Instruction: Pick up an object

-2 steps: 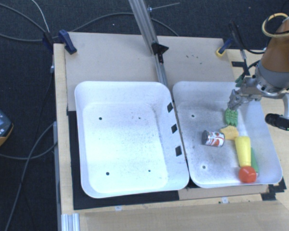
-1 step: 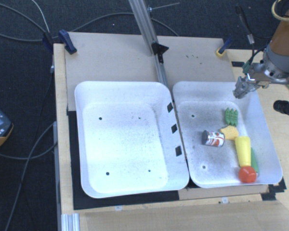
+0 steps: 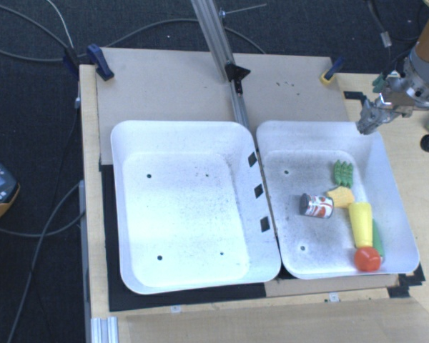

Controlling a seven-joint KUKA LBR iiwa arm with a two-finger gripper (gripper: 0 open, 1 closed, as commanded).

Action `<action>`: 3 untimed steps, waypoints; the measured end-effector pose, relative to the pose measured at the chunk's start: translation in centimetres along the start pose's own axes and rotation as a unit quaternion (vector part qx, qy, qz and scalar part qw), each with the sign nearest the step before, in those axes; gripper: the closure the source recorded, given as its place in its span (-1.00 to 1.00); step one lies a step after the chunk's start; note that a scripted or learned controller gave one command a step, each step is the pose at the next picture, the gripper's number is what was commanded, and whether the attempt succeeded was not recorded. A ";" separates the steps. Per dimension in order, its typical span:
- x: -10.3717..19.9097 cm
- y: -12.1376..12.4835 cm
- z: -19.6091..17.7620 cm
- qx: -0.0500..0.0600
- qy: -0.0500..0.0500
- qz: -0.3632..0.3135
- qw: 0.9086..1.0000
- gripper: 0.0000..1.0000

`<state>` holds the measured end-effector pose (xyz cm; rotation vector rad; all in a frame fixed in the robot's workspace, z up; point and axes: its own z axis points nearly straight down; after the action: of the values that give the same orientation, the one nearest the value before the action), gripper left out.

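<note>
Pincer [image 3: 367,122] is up at the far right corner of the right bin [image 3: 386,164], hanging over the rim. Honestly can't tell from here what state it's in, too small and blurry. Nothing visible in it. The stuff sits in that same bin, well apart from it: a green toy [image 3: 342,172] nearest, then a small yellow piece [image 3: 341,196] touching a little can [image 3: 317,206] on its side, then a yellow tube [image 3: 361,224] ending by a red ball [image 3: 367,259]. Left bin [image 3: 129,148] sits beside it on the bench [image 3: 171,84].
</note>
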<state>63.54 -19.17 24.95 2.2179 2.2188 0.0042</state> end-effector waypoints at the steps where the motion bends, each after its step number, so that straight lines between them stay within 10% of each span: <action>1: 5.8 0.2 -0.7 0.002 0.001 -0.002 1.000 1.00; 3: 17.6 1.1 -0.3 0.002 0.001 -0.002 1.000 1.00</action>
<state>64.63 -1.53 25.29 2.2156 2.2277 0.0033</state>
